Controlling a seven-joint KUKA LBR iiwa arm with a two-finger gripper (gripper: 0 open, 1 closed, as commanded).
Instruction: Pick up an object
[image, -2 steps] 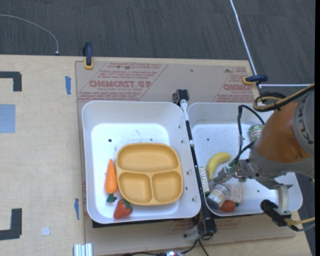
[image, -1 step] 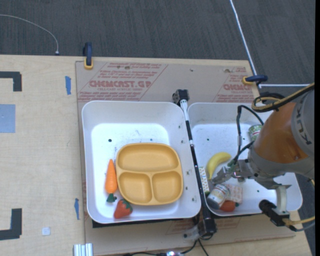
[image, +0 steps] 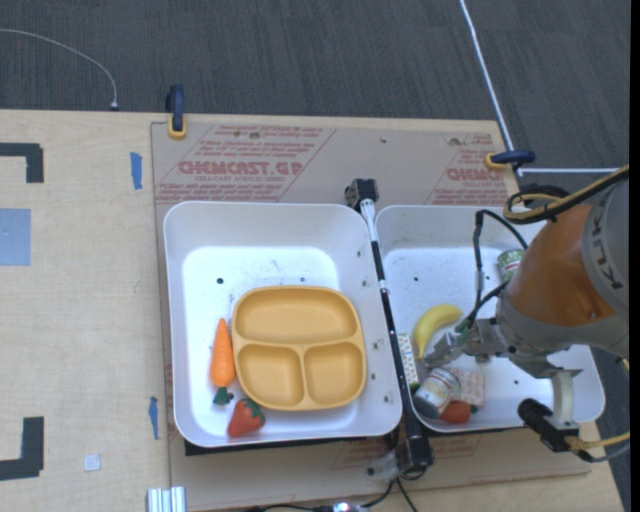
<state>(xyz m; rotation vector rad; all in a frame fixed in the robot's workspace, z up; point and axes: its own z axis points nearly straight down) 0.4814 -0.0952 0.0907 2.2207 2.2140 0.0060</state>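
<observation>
In the right bin (image: 440, 262) a yellow banana (image: 434, 324) lies near the left wall. Just below it rests a small can (image: 434, 391) on its side, with a red fruit (image: 456, 411) beside it. A green-labelled item (image: 510, 262) peeks out from behind the arm at the bin's right. My gripper (image: 452, 347) is low in this bin, pointing left, just right of the banana and above the can. The grey wrist and orange band (image: 560, 275) cover the bin's right half.
The left bin (image: 200, 240) holds a yellow three-compartment plate (image: 298, 346), an orange carrot (image: 221, 352) along its left side and a red strawberry (image: 245, 417) at the front. A black clamp (image: 361, 191) sits between the bins at the back.
</observation>
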